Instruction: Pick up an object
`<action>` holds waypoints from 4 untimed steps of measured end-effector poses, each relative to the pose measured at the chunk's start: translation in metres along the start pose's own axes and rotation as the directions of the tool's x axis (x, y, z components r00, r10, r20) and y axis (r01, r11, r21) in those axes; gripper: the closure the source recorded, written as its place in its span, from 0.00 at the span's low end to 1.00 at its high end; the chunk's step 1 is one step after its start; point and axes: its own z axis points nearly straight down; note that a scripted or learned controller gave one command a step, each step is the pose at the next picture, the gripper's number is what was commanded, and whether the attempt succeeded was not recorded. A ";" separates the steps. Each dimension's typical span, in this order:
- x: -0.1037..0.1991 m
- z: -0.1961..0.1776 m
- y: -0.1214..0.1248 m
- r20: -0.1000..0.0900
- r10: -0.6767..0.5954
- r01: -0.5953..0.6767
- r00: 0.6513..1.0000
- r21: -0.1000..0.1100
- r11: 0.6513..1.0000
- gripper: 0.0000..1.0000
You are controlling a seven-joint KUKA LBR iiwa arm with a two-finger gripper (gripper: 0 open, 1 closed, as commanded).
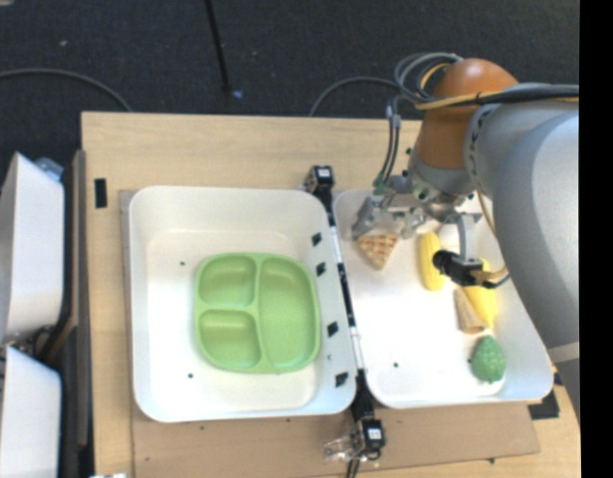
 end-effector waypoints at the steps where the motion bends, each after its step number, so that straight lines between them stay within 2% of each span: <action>1: -0.001 -0.017 0.003 0.001 0.000 0.000 1.000 -0.011 1.000 1.00; 3: -0.007 -0.106 0.003 -0.001 0.003 -0.003 1.000 -0.009 1.000 1.00; 4: -0.005 -0.162 -0.005 -0.001 0.000 0.000 1.000 -0.009 1.000 1.00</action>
